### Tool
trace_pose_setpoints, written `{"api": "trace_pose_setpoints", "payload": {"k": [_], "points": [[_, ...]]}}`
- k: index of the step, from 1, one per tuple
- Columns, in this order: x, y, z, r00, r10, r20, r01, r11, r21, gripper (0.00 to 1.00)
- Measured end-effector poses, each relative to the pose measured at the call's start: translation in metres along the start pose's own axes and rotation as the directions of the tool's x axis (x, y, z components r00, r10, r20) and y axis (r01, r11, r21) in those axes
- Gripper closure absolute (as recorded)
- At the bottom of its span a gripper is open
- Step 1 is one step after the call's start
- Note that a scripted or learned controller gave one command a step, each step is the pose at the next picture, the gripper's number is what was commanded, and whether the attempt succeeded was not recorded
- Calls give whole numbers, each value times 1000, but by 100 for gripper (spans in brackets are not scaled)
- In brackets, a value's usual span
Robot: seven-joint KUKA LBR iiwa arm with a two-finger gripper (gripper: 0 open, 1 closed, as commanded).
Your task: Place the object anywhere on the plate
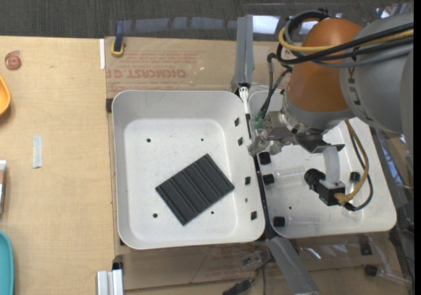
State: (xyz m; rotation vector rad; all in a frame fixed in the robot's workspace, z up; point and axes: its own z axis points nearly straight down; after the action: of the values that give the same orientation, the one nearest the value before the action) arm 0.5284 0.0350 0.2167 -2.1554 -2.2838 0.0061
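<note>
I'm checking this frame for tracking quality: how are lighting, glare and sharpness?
Camera view: light is even and soft, with faint shadows under the dark ridged plate in the left bin; mild glare on the orange band; the arm's wrist near the gripper looks slightly blurred; the right bin is bright.
</note>
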Motion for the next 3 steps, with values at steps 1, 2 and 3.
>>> {"api": "trace_pose_setpoints", "payload": {"k": [1,2,3], "points": [[27,-1,26,878,-479,-1,479,878,0,100],[103,43,30,764,-645,1,645,764,-2,100],[102,44,30,764,-645,1,645,764,-2,0]]}}
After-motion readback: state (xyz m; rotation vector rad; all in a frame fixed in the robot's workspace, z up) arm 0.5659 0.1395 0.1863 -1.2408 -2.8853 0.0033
